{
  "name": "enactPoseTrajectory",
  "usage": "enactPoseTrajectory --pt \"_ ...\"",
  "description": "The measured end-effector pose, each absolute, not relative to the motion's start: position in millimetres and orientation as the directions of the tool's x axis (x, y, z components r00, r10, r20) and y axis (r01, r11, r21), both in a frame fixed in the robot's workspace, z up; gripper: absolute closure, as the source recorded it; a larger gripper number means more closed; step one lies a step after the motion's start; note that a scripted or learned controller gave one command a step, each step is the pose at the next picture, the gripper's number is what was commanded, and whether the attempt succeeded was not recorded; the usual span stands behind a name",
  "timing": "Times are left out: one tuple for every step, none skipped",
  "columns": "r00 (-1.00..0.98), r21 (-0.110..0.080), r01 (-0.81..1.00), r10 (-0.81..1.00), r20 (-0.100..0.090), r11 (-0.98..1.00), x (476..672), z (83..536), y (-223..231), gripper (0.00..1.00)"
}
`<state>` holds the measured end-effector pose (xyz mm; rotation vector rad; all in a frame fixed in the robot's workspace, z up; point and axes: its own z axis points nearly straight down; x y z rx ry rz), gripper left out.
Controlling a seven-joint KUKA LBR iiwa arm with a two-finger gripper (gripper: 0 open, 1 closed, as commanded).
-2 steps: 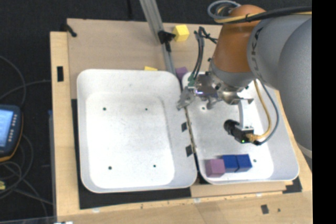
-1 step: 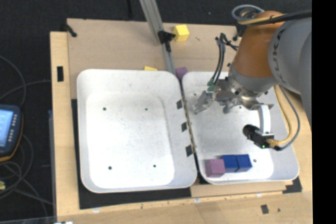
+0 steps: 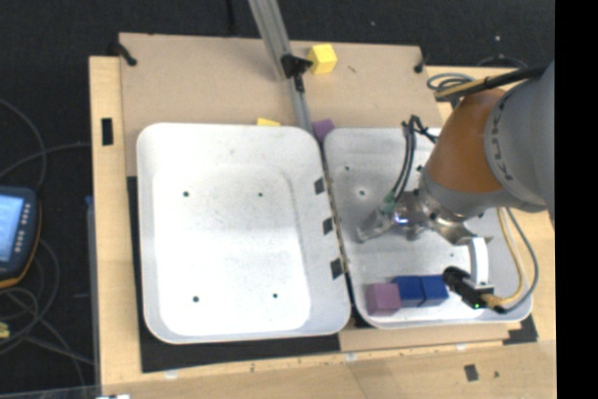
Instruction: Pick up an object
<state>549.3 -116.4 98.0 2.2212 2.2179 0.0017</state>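
Bench: tan board on dark floor, bearing two white bins, the left bin [image 3: 234,229] and the right bin [image 3: 369,159].

Gripper [image 3: 374,227]: one, low in the right bin; whether the jaws are open or shut, or hold anything, cannot be told.

Blocks in the right bin: one blue block [image 3: 420,291] and one purple block [image 3: 382,298], touching, near the jaws on their bench-front side.

Risk, judged: the blocks sit against the bin wall and each other, so a closing grasp may jam or take both.
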Motion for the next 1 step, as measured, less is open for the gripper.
enactPoseTrajectory --pt "0.011 0.011 1.000 1.000 -0.001 -0.011 551.7 110.0 -116.7 1.00"
